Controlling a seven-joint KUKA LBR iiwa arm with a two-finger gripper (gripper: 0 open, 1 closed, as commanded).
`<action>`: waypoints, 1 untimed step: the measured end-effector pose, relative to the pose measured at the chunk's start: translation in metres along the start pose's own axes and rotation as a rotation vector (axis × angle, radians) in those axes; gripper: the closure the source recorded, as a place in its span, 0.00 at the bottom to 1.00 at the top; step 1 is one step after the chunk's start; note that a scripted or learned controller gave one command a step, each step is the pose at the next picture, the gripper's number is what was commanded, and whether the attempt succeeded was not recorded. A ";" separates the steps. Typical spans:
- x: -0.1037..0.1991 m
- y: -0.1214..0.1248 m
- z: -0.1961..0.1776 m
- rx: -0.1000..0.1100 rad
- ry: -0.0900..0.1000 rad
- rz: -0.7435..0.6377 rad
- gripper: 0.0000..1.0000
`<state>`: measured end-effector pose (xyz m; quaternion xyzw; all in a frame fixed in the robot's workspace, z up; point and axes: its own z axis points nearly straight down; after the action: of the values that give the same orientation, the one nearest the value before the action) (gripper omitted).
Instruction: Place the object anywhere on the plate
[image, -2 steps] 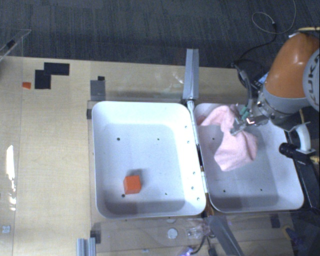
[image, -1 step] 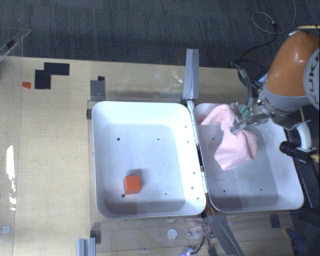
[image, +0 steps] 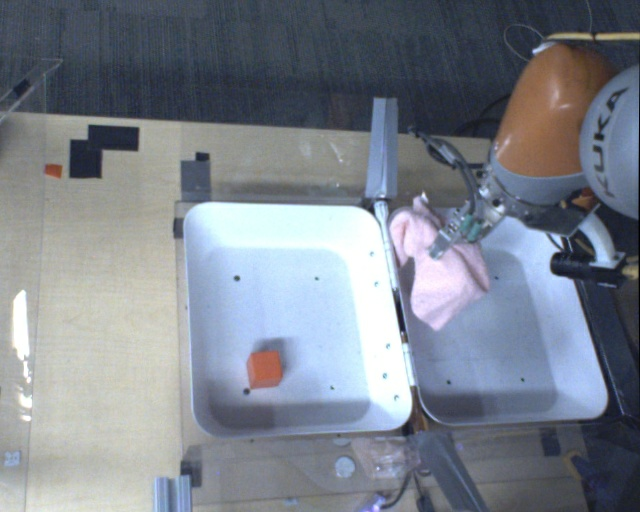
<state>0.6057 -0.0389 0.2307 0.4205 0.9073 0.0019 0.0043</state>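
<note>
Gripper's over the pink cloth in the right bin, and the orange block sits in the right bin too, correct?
Not quite. The camera view shows the gripper at the pink cloth in the right bin, but the orange block sits in the left bin.

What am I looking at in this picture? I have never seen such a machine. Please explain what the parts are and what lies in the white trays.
One camera above a wooden bench looks down at a slant. The grey and orange machine at the right is a robot arm. Its end carries a pincer with two fingers for grasping. Two shallow white bins lie side by side. The left bin contains a small orange block. In the right bin, a pink cloth hangs bunched from the pincer, which appears to pinch it by its top.
</note>
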 end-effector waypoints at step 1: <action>0.027 0.040 -0.009 -0.002 -0.001 -0.403 1.00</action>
<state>0.6188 0.0071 0.2396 0.2303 0.9731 0.0018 0.0053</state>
